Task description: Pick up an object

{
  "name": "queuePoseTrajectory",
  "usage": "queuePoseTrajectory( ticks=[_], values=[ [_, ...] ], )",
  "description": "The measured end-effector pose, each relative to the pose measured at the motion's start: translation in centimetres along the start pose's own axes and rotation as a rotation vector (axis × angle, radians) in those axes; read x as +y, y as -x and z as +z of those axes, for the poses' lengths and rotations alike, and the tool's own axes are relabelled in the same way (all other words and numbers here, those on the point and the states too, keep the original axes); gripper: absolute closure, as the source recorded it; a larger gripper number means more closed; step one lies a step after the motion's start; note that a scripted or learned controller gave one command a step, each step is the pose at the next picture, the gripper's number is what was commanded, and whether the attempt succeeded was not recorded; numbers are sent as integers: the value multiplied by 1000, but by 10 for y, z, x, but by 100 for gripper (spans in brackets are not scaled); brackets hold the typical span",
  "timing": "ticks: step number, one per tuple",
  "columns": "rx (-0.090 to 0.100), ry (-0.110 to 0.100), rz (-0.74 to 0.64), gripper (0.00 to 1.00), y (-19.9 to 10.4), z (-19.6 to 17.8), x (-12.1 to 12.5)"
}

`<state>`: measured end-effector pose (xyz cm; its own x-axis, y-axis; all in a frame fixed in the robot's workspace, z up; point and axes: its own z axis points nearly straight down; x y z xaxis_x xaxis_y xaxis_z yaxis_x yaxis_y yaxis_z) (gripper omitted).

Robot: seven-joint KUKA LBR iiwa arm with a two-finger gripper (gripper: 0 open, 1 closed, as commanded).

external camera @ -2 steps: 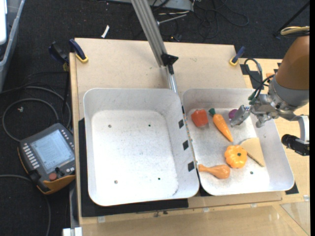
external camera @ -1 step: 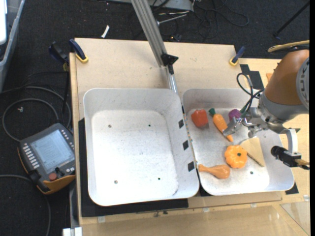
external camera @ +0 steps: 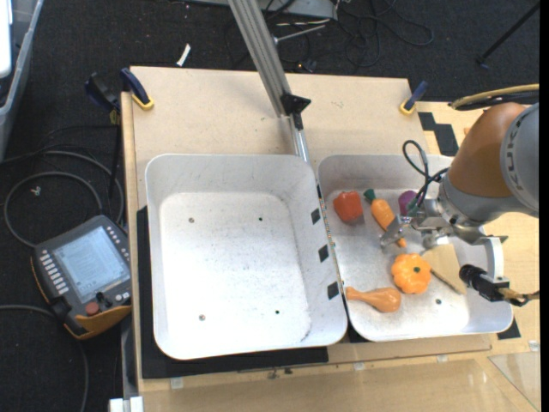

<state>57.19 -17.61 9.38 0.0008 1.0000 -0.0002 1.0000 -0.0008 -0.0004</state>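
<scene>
Presently, observations as recorded from the fixed overhead view:

Arm: the grey arm (external camera: 506,166) with its orange band is seen entering from the right, bent down over the right bin (external camera: 480,316); the wrist is angled toward the bin's middle.

Gripper: the gripper (external camera: 396,234) is lowered into the right bin, pointed leftward and downward, its metal tip just beside the lower end of the carrot and above the pumpkin.

Gripper state: it cannot be told how far the fingers are parted; nothing is clearly seen held between them.

Carrot: a small orange carrot (external camera: 383,212) with a green top is lying tilted in the upper middle of the right bin, touching or nearly touching the gripper tip.

Tomato-like object: a red-orange rounded item (external camera: 347,206) is placed left of the carrot, near the bin's left wall.

Purple object: a small purple item (external camera: 408,202) is partly hidden behind the wrist and its cable, right of the carrot.

Pumpkin: an orange toy pumpkin (external camera: 411,274) is resting in the bin's lower middle, just below the gripper.

Gourd: an orange elongated gourd-shaped item (external camera: 375,298) is lying near the bin's lower left corner, beside the pumpkin.

Left bin: the left bin (external camera: 171,178) is set touching the right bin along one edge.

Surroundings: a teach pendant (external camera: 84,271) is lying on the floor at the left.
</scene>
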Motion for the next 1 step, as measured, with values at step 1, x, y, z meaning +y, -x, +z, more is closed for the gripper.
queuePoseTrajectory(
  ticks=[1],
  values=[
    [0,2,1,100,0,-12,0]
  ],
)
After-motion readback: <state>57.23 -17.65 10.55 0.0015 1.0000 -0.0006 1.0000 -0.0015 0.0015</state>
